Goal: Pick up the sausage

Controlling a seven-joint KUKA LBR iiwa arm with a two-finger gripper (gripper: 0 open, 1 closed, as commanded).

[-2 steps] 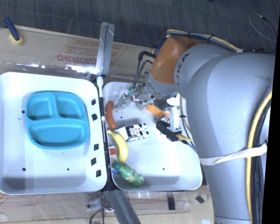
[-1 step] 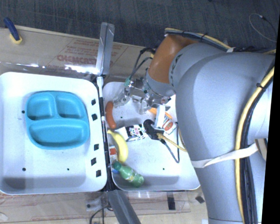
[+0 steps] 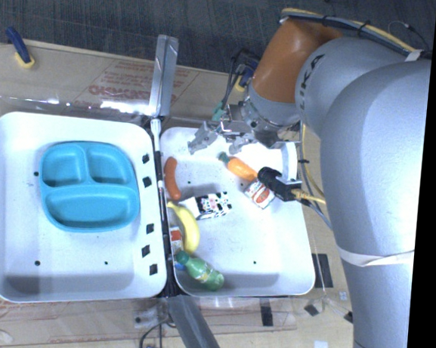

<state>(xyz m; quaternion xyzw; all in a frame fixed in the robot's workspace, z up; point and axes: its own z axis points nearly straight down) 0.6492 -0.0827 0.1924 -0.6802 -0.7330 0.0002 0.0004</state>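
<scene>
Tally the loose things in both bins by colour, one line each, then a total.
Blue: 1, divided plate
Red-brown: 1, sausage
Yellow: 1, banana
Green: 1, bottle
Orange: 1, carrot
Black-and-white: 1, small box
Red-and-white: 1, can
Total: 7

Grey arm (image 3: 372,145) entering from the right, bulky links filling the right side, bending toward the upper middle. Orange band (image 3: 286,50) just above the wrist, cables looping over it. Wrist tilted down and to the left. Two-finger gripper (image 3: 215,137) at the end, fingers (image 3: 201,139) spread apart and pointing down-left, nothing between them. Small black part jutting from the wrist's lower right side.
</scene>
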